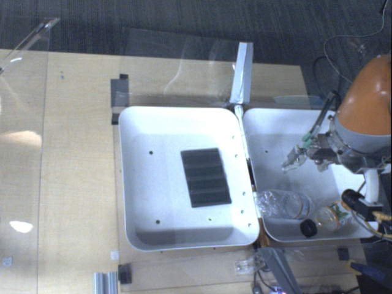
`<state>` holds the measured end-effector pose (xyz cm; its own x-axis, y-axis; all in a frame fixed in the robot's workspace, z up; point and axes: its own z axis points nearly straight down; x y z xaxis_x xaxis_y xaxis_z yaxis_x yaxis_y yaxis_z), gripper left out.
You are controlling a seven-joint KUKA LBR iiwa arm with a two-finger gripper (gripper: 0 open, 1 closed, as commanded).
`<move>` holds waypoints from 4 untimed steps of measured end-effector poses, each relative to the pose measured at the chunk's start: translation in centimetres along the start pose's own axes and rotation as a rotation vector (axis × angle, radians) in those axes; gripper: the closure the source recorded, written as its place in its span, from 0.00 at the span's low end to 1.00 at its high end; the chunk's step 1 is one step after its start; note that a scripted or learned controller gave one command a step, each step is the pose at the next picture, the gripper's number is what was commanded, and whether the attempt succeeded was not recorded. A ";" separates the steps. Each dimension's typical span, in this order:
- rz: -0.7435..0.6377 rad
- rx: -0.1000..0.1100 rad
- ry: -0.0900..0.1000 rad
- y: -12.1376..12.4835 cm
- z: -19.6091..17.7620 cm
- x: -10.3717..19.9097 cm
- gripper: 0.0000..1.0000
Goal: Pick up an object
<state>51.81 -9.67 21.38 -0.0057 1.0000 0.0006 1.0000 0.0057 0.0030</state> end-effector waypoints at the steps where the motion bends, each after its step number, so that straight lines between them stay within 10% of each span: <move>1: 0.000 0.000 0.000 0.0 0.0 0.0 0.00; 2: -0.038 -0.013 -0.003 -2.7 12.4 -2.6 0.00; 3: -0.121 -0.013 -0.001 2.6 12.4 1.4 0.00; 4: -0.122 -0.020 -0.001 2.8 11.2 1.4 1.00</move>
